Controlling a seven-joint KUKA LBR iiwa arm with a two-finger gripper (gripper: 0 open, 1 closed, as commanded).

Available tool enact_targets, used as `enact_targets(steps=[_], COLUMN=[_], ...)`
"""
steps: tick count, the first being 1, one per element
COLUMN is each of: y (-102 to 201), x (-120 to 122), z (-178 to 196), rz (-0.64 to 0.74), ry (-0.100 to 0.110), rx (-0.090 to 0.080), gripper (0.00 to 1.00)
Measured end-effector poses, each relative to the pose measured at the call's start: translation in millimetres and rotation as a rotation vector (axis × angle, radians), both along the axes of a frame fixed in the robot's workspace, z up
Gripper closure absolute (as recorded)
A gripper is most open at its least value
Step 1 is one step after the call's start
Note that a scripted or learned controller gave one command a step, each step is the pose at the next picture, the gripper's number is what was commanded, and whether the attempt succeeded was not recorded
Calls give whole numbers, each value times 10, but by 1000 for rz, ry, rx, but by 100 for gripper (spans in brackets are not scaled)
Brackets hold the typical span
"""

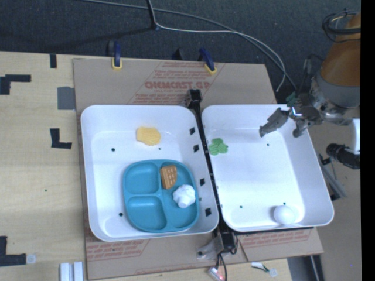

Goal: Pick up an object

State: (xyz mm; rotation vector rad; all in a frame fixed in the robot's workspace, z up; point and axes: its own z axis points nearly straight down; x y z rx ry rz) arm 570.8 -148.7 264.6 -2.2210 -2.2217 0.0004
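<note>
My gripper hangs over the upper right part of the right bin, its two dark fingers spread apart with nothing between them. A green toy lies near the right bin's left wall, well left of the gripper. A white ball rests by that bin's front edge. In the left bin a yellow piece lies on the floor at the back. A blue divided tray holds a waffle-like brown piece and a white lump.
The bins sit on a cardboard sheet held by blue-and-yellow clamps at the back. Black clips join the bins along the middle wall. Cables run across the dark floor behind. The arm's orange band stands at the right edge.
</note>
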Motion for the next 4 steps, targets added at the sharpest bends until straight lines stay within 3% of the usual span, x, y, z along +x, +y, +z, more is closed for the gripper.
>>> enact_targets(steps=[1,2,3,4], y=[400,704,688,542], x=[-152,352,344,-53], z=[514,369,380,-572], rz=[3,3,0,-2], ry=[-5,1,0,8], rx=[0,0,0,0], gripper=[0,0,0,0])
